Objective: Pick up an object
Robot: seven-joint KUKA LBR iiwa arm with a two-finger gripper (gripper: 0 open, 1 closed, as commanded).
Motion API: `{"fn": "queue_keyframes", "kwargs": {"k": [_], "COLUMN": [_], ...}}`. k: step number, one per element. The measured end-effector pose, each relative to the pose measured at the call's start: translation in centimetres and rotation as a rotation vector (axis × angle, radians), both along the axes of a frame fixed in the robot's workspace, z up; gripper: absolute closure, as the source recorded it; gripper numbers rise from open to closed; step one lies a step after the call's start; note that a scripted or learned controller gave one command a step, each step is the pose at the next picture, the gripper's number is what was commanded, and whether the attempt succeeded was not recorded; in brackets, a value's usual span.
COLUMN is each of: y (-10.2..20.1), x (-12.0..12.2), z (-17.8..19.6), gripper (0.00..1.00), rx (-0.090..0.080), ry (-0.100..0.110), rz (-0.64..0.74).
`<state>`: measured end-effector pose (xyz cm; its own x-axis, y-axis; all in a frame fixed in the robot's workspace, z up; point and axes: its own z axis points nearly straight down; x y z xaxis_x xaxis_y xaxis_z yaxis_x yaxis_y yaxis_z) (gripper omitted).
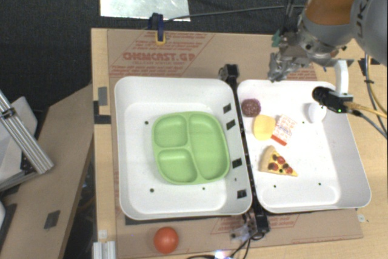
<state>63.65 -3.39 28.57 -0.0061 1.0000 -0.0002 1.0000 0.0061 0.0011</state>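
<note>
**Ana:** Near the upper right of the frame, the gripper is hanging over the far edge of the right bin. Its tips are looking dark and small, so I cannot tell their state. Nothing is showing between them.

**Ben:** Is it touching any object?

**Ana:** I am seeing no contact. The objects are lying lower in the frame, in the left part of the right bin: a dark red ball, a yellow round piece just below it, a red and white packet beside that piece, and a toy pizza slice further down.

**Ben:** Is any writing showing?

**Ana:** Yes. On the brown board under the bins, red letters are reading "CHEMCAST GP", with smaller lines I cannot read. The print on the packet is too small as well.

**Ben:** And the left bin?

**Ana:** It is holding a green divided tray with three compartments. An orange ball is sitting on the board at the lower edge of the frame, outside both bins.
</note>
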Motion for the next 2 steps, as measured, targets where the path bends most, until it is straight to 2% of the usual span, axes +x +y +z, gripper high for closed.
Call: {"fn": "queue_keyframes", "kwargs": {"k": [1, 2], "y": [4.7, 10.8], "x": [-1.3, -2.4], "z": [-0.4, -1.8], "gripper": [1.00, 1.00], "rx": [0.000, 0.002], "ry": [0.001, 0.001], "rz": [0.000, 0.003]}}
